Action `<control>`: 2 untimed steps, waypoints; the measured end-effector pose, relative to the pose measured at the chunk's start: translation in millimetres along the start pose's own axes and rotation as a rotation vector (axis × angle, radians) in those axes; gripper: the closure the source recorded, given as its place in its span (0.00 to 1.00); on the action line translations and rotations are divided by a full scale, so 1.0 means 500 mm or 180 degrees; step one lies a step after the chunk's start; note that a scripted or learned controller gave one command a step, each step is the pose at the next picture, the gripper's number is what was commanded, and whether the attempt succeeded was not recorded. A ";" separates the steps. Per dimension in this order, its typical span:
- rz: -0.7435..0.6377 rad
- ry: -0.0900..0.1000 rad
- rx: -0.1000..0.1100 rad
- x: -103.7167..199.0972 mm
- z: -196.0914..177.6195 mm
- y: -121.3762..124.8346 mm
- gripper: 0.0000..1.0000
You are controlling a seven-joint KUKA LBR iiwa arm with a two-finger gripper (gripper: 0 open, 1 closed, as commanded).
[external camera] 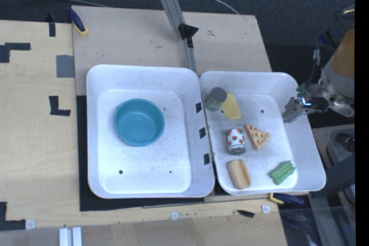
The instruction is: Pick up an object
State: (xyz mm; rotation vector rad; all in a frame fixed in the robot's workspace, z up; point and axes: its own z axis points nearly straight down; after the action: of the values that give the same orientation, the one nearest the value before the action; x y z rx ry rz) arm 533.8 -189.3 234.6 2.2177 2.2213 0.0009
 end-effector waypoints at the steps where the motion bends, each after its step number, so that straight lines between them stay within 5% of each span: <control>1: 0.0000 0.0004 0.0008 0.001 -0.038 0.001 1.00; 2: -0.0015 0.0008 0.0012 0.122 -0.033 0.015 1.00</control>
State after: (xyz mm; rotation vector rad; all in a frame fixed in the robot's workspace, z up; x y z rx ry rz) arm 541.1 -128.1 251.1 2.2157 2.2294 -0.0008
